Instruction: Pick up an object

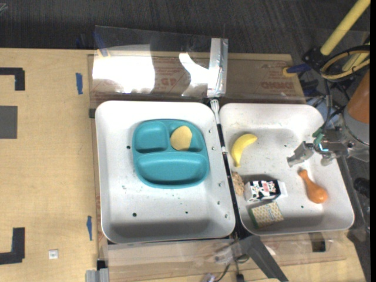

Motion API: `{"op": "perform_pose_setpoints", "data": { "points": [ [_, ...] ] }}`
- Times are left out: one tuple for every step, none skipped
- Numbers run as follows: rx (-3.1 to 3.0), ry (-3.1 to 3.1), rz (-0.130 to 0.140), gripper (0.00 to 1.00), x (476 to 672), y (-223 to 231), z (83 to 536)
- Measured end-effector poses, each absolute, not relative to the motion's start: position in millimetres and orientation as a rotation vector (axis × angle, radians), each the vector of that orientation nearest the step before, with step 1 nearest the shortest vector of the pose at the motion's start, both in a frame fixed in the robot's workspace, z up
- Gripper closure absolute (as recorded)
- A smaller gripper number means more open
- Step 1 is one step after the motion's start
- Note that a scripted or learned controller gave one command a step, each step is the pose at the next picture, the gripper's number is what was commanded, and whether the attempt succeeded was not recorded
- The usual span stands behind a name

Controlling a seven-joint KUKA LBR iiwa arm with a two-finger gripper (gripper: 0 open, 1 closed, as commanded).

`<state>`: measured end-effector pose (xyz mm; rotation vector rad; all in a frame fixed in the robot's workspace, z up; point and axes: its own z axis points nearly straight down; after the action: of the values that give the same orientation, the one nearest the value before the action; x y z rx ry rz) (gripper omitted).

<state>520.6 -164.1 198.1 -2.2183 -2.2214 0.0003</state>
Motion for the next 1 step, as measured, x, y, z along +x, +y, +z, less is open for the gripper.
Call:
{"op": "perform_pose_setpoints", "data": {
  "points": [
    [-2.221, -2.225, -0.004, 0.00, 559.4, -194.5, 96.1]
  ]
}}
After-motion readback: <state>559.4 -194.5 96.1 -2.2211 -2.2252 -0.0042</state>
